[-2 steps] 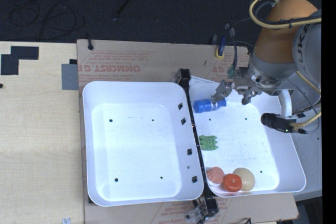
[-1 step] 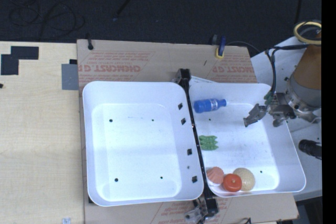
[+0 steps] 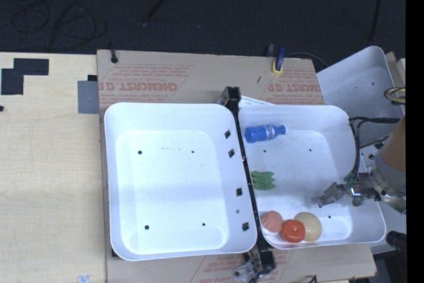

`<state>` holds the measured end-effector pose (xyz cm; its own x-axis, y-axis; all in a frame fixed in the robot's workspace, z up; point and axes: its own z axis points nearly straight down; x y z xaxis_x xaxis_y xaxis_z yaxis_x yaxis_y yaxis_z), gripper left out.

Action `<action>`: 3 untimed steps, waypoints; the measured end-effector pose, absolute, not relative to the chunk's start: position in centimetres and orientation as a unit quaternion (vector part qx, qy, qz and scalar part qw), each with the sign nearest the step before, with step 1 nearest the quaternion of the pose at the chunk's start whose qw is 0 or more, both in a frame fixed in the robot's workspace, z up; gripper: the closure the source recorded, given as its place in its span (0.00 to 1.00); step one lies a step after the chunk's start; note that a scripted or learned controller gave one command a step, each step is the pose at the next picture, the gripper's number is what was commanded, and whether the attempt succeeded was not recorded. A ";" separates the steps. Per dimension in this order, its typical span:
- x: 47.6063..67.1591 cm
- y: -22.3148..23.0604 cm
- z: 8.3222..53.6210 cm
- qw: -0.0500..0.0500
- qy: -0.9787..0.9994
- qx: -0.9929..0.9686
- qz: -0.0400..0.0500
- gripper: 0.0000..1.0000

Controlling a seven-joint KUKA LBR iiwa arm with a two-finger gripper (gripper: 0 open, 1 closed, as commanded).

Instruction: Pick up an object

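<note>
Currently, left to right:
Left bin (image 3: 126,142): far to the gripper's left, across the black divider.
Blue bottle (image 3: 264,133): lies on its side in the right bin (image 3: 334,116), up and to the left of the gripper; likely light, hard and slick, and it may roll, so the best hold looks to be across its middle.
Green item (image 3: 262,179): flat on the floor, left of the gripper; looks soft and thin, awkward to pinch.
Round pieces: pink (image 3: 271,221), red (image 3: 293,230) and pale (image 3: 309,225), clustered touching, below-left of the gripper; small, probably light and smooth, crowded.
Gripper (image 3: 329,197): low over the right bin's right side, carrying nothing visible; its opening cannot be told.
</note>
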<state>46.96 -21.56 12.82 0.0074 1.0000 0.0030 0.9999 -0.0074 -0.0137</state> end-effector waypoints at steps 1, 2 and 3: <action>47.4 -21.5 14.3 0.002 -0.704 -0.710 0.001 1.00; 47.4 -21.4 14.2 0.002 -0.704 -0.710 0.001 0.00; 47.4 -21.5 15.2 0.003 -0.703 -0.712 0.001 1.00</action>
<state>47.44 -21.53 15.24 0.0129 0.9999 0.0025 0.9999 -0.0129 -0.0048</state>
